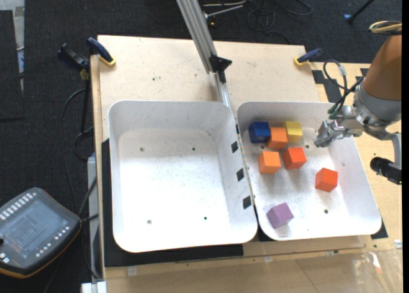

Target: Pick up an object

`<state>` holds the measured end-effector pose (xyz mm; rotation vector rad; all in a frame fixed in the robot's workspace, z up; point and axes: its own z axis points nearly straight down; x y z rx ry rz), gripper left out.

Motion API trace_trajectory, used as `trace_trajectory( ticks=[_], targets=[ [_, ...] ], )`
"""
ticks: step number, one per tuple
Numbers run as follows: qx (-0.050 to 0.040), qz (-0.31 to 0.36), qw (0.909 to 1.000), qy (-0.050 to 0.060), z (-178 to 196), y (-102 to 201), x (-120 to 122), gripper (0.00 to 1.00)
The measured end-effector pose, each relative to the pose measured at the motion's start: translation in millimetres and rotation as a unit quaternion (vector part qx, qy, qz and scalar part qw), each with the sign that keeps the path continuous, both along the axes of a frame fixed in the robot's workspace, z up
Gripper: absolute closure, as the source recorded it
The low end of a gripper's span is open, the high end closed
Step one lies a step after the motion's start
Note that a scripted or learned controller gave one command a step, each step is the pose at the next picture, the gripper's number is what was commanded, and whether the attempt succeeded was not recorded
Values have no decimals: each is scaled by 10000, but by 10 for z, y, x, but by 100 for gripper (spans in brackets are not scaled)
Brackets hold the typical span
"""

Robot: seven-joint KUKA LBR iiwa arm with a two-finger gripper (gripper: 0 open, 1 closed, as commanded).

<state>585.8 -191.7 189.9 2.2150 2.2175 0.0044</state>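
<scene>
The right bin point(358, 215) holds several small blocks. A blue block point(259, 131), an orange block point(278, 137) and a yellow block point(294, 131) cluster at its back. Two more orange blocks point(270, 161) point(294, 157) lie just in front of them. A red-orange block point(326, 179) sits alone to the right, and a purple block point(280, 214) lies near the front edge. My gripper point(324, 137) hangs over the bin's back right part, right of the yellow block and apart from all blocks. Nothing shows between its fingers.
The left bin point(128, 126) stands beside the right one. A slanted metal pole point(195, 20) crosses the bench's back toward the gap between the bins. Clamps point(99, 51) point(308, 57) sit at the back corners. A pendant point(32, 231) lies at the lower left.
</scene>
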Motion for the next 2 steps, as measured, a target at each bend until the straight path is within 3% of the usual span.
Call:
trace_trajectory(
  ticks=[1, 2],
  targets=[
    [0, 7, 10000, -3, 538, -3, 16, 100],
    [20, 33, 10000, 19, 620, 505, 64, 100]
  ],
)
